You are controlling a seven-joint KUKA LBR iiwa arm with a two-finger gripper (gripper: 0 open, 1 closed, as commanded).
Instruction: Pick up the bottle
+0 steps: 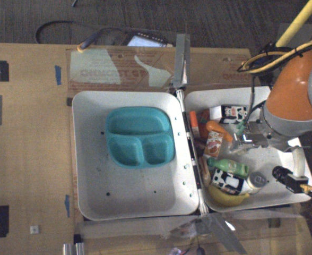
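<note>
The pincer point(247, 140) hangs over the middle of the right bin point(273, 194), a small metallic cluster below the arm's point(294, 97) orange band; whether it is spread or clenched cannot be told at this size, and nothing can be seen gripped in it. The bottle point(230, 167), green, slim and glossy, lies on its side just near of the pincer, close to the bin's left wall. Touching its near side is a black-and-white cow-patterned carton point(227, 180), with a yellow banana point(227, 197) curving beneath and a grey round lid point(258, 180) to the right. An orange packet point(214, 142) lies on the far side of the bottle. The left bin point(92, 158), smooth white plastic, holds a teal divided tray point(140, 136) with three compartments. The brown cardboard-coloured surface point(28, 158) carries both bins. The arm's bulk hides the right bin's far right corner.
</note>
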